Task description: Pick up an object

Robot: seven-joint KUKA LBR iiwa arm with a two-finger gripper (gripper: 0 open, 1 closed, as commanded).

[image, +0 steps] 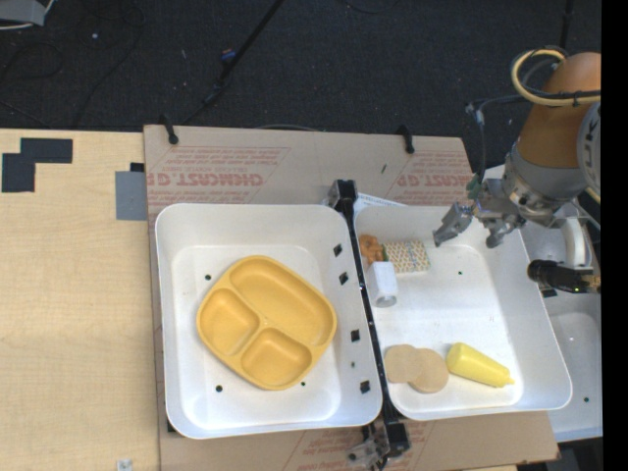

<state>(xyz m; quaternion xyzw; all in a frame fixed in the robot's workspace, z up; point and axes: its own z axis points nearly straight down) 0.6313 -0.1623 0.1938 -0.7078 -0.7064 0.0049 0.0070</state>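
Dark floor with loose cables fills the far background; nearer, I see the pale wooden surface with a cardboard sheet under two shallow white bins.

Left bin: one yellow compartment plate, three sections, lying flat and turned at an angle, roughly centred.

Right bin: several candidate objects.
- Yellow cone-like piece at the near right, lying on its side.
- Two tan discs, overlapping, just left of the yellow piece, near the near wall.
- White cylinder lying close to the divider between the bins.
- Speckled pad, just beyond the cylinder, touching or nearly touching it; I cannot tell which.
- Small orange item at the far left corner, beside the pad; too small to identify.

Arm enters from the right, orange band visible above the wrist. End effector sits over the far right edge of the right bin. Its two fingers are spread apart with nothing between them. It is well apart from the yellow piece and discs, and nearer to the speckled pad, though not touching it. All objects rest on the bin floor.
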